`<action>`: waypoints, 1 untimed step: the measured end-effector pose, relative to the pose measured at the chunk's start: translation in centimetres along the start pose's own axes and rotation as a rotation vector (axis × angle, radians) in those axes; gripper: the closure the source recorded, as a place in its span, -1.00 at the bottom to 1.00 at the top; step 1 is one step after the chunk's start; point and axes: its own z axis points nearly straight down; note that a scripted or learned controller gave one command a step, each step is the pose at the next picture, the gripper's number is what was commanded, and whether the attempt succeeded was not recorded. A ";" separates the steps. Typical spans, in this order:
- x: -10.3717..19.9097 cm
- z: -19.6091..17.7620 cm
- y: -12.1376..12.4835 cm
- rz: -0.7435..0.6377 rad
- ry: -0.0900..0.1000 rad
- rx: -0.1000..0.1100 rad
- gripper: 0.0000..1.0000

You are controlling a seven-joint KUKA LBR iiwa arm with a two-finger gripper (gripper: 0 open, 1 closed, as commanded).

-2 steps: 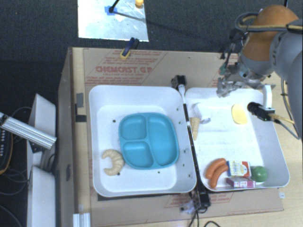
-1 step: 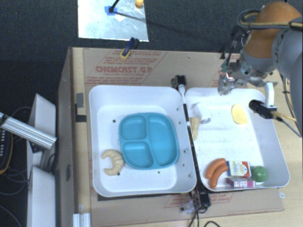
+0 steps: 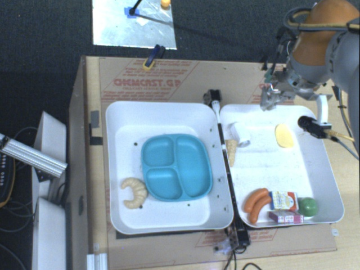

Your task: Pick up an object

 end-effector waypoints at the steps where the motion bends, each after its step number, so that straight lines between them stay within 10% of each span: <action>1: 0.0 -1.1 0.1 -0.002 0.000 -0.004 1.00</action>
